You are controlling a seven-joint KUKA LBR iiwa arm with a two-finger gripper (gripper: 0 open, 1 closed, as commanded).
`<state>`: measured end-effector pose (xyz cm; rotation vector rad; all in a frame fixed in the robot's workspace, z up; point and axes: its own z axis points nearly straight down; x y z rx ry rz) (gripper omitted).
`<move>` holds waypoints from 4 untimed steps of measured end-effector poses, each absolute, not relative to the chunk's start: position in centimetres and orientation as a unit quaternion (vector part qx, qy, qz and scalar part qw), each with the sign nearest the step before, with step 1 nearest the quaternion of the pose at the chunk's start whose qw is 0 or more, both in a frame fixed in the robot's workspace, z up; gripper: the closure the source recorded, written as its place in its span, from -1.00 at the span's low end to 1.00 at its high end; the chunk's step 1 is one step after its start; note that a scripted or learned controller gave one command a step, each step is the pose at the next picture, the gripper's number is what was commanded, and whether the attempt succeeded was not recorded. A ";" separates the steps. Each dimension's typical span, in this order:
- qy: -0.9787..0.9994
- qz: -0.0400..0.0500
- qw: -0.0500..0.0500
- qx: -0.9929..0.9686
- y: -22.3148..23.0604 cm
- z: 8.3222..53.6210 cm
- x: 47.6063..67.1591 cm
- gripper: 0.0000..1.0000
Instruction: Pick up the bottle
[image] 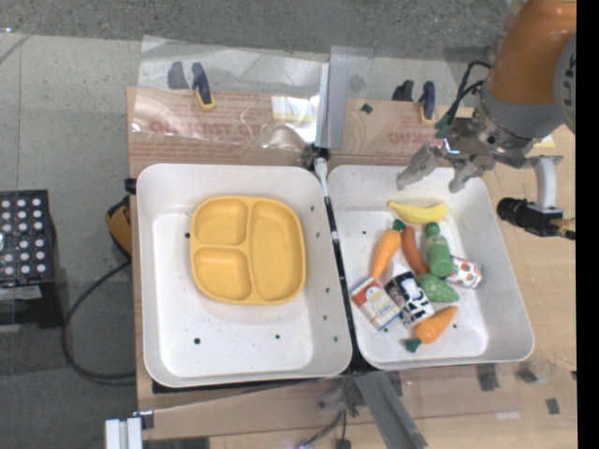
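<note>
I had the tool point(438, 168) spread, empty, above the banana point(418, 211); reaching the green bottle point(437, 253) needed descent

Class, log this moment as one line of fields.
gripper: open, above right bin's far edge | bottle: lying among toys, ungrasped | stage: approach

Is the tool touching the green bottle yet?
Apart. The camera view shows the tool open near the right bin's far edge, with the banana lying between it and the green bottle.
</note>
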<state>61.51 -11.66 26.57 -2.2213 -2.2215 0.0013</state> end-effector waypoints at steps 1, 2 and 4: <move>-0.715 0.001 0.000 -0.699 -17.8 18.5 59.4 -1.00; -0.672 0.001 -0.001 -0.740 -18.8 9.3 60.0 -1.00; -0.529 0.002 -0.002 -0.849 -19.0 20.1 66.1 1.00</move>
